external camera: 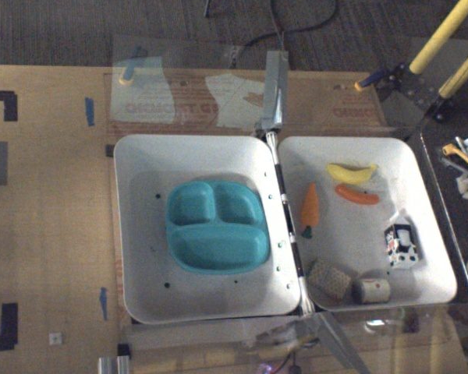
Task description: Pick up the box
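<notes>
A teal divided plastic plate (216, 226) sits just left of the right-hand white bin (351, 244), in the neighbouring bin. The small white carton-shaped box with dark print (402, 245) lies inside the right-hand bin, close to its right wall. A good pick would likely descend straight over the box and close across its narrow sides, clear of that wall and of the tan cylinder (372, 290) by the bin's near edge.
</notes>
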Tool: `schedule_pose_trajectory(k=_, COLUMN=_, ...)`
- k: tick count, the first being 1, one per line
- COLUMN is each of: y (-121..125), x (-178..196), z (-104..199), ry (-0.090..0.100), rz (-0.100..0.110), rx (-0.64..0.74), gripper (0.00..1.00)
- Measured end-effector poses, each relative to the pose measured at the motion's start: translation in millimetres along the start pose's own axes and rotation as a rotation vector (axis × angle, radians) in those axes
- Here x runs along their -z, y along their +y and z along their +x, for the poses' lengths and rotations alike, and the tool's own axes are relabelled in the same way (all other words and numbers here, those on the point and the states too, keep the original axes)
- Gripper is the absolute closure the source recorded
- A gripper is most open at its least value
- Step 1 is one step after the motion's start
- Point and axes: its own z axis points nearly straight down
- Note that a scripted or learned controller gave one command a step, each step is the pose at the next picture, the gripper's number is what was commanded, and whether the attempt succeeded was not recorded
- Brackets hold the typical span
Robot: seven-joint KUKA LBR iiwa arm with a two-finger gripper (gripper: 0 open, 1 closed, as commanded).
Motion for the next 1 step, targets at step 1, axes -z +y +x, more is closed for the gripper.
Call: schedule_pose_trajectory(k=1, y=-0.3, x=9.6, z=0.8, ry=-0.002, rz=0.000, rx=0.002, gripper=1.00)
